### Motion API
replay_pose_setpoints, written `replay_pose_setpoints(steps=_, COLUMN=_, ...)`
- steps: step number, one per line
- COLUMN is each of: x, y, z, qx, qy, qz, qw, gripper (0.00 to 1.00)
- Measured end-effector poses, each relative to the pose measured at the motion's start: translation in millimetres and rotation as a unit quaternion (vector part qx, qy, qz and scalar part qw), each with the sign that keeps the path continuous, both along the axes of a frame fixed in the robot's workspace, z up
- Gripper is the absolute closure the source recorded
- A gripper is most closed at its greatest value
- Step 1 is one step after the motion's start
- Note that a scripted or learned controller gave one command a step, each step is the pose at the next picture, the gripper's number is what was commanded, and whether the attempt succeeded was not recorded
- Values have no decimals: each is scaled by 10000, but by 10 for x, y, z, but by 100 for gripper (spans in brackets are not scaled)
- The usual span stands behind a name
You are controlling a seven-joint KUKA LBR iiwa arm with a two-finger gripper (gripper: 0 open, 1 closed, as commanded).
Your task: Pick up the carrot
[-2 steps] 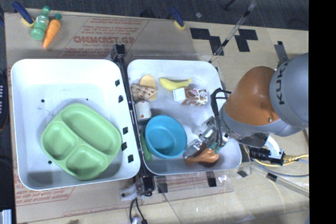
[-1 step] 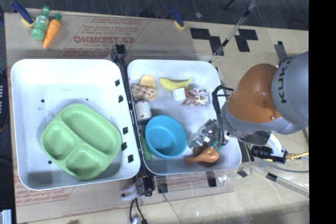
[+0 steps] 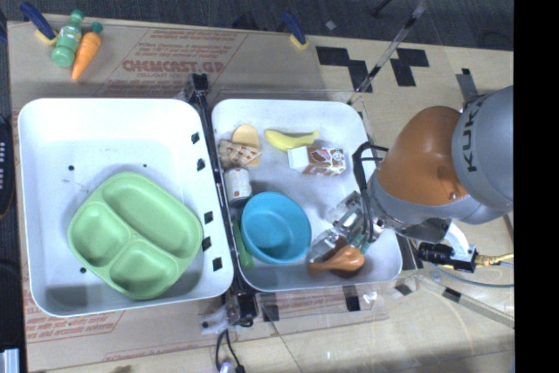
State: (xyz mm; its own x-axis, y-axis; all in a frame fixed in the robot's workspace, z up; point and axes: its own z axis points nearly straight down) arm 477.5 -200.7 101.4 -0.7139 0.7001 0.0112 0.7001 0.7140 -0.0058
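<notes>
An orange carrot-shaped piece [image 3: 344, 259] lies at the front right of the right bin [image 3: 288, 111], beside the blue bowl [image 3: 275, 227]. My gripper [image 3: 334, 242] is low over it, its metal tip right against the piece's upper left side. Whether the piece is between the gripper's tips cannot be made out. The grey arm with its orange band [image 3: 419, 166] leans in from the right over the bin's rim. A second toy carrot [image 3: 85, 53] with a green top lies outside the bins, on the cardboard at the far left.
The right bin also holds a banana [image 3: 291, 138], a red-and-white packet [image 3: 320, 159], a waffle-like piece [image 3: 239, 154] and a small white can [image 3: 237, 184]. A green divided plate [image 3: 135, 231] lies in the left bin [image 3: 52, 135]. A green toy [image 3: 65, 44] sits by the far carrot.
</notes>
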Motion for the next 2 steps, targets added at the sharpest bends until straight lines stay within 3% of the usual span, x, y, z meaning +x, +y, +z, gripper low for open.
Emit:
replay_pose_setpoints(steps=1, x=-12, y=421, z=172, qx=-6, qy=-14, qz=-341, qw=9994, gripper=0)
replay_pose_setpoints(steps=2, x=-3, y=-101, z=-85, qx=-10, qy=-43, qz=1581, qw=9874, gripper=0)
